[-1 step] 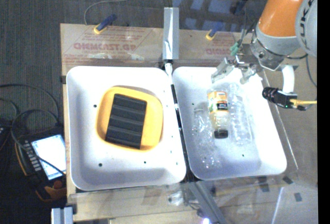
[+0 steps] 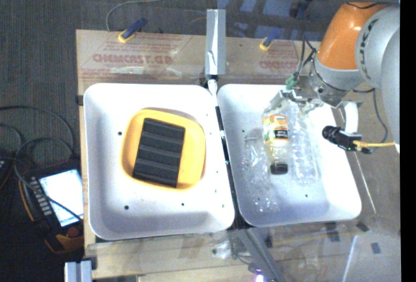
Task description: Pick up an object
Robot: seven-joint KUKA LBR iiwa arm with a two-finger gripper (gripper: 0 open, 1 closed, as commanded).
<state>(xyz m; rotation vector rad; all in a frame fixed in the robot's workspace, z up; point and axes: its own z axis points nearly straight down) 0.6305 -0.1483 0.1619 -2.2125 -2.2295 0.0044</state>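
In the right bin lies a clear plastic bottle with an orange-and-white label and a black cap, its cap end toward the front. A second clear bottle lies right beside it, and more clear crumpled plastic lies to its left. My gripper hangs over the back of the right bin, just above the labelled bottle's far end. Whether it touches the bottle cannot be made out. In the left bin rests a yellow sponge-like block with a black ribbed pad on top.
A metal divider post stands at the back between the two bins. Yellow-and-blue clamps sit on the board behind the bins. A black cable fitting on the arm overhangs the right bin's right side.
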